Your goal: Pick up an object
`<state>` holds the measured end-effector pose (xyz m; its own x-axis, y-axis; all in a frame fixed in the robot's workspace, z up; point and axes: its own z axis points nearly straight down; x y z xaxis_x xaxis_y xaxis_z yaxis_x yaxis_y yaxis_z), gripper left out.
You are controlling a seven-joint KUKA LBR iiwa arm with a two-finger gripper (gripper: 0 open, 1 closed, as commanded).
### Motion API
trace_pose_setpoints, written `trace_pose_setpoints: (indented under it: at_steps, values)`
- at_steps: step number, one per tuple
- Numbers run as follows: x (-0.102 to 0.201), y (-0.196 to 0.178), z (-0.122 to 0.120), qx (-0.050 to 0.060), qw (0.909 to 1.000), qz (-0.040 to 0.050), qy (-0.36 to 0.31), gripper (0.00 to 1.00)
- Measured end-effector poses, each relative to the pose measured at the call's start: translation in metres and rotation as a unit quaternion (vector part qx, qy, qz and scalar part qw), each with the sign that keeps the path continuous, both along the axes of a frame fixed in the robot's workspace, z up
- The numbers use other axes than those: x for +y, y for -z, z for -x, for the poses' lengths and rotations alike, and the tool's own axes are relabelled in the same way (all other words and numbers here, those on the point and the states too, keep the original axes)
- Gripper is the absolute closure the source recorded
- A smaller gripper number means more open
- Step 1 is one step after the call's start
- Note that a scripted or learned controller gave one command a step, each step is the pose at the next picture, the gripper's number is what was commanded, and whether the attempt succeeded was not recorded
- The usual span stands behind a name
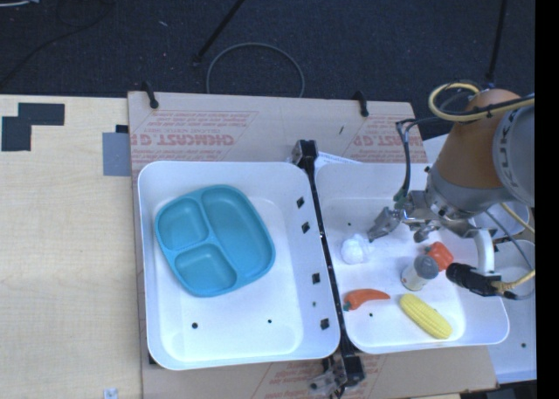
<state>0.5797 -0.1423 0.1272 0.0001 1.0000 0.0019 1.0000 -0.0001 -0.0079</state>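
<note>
two white bins (223, 340) sit side by side, a blue divided plate (214, 238) in the left; over the right the gripper (384, 224) hangs spread, holding nothing, close to a white lump (354, 251), probably its target.

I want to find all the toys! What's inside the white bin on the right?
In the right bin: a white ball, an orange carrot, a yellow corn cob and a small bottle. The robot arm hides the bin's far right side.
</note>
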Motion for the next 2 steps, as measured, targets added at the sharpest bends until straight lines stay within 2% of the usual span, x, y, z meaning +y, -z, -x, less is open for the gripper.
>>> trace_pose_setpoints:
  at_steps: [1, 2]
  values:
    - [0.001, 0.042, 0.001, -0.001, 1.0000, 0.0003, 0.001, 0.00]
    - [0.000, 0.030, 0.000, -0.002, 1.0000, 0.0004, 0.003, 1.00]
